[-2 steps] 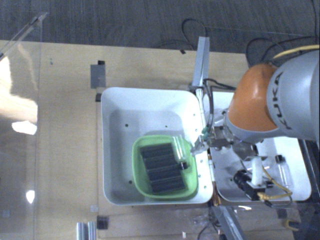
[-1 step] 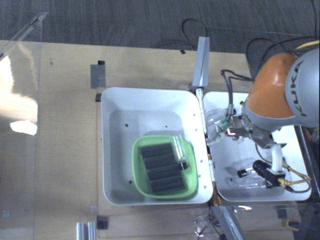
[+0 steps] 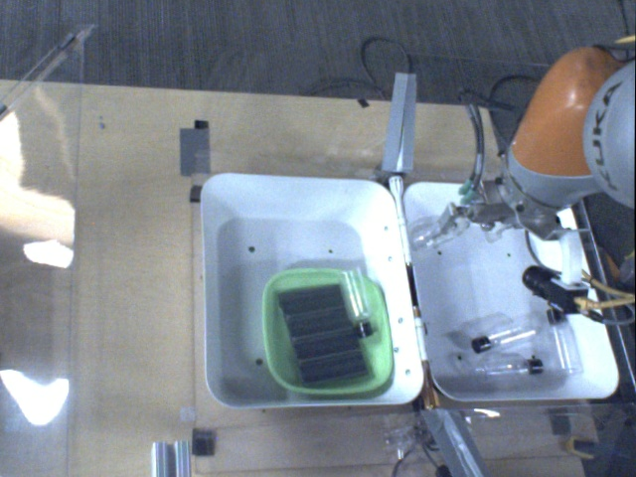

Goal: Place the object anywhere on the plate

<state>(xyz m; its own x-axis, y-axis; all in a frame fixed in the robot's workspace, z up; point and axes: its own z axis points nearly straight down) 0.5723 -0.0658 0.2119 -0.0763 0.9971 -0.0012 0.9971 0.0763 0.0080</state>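
1. Camera view shows clear plastic tubes with dark caps [image 3: 505,339] lying in the right bin [image 3: 467,296], near its front right corner; a second clear tube [image 3: 512,366] lies just beside the first, closer to the front wall.
2. Another clear tube [image 3: 356,304] with a dark end rests on the green plate [image 3: 278,311] in the left bin [image 3: 229,266], along the right side of a dark ribbed block [image 3: 318,336] that covers most of the plate.
3. Near the back left corner of the right bin the gripper [image 3: 447,225] hangs low, with something clear and glassy at its tip.
4. How far the jaws are spread cannot be told: they are small, pale and blur into the white bin and the transparent piece, so it is also unclear whether that piece sits between them.
5. Above the gripper, the grey arm with its orange band [image 3: 561,107] is cut off by the picture's right edge.
6. Dark cables [image 3: 552,286] lie over the bin's right rim.
7. Both bins sit on the tan counter [image 3: 119,296], where glare washes out its left side.
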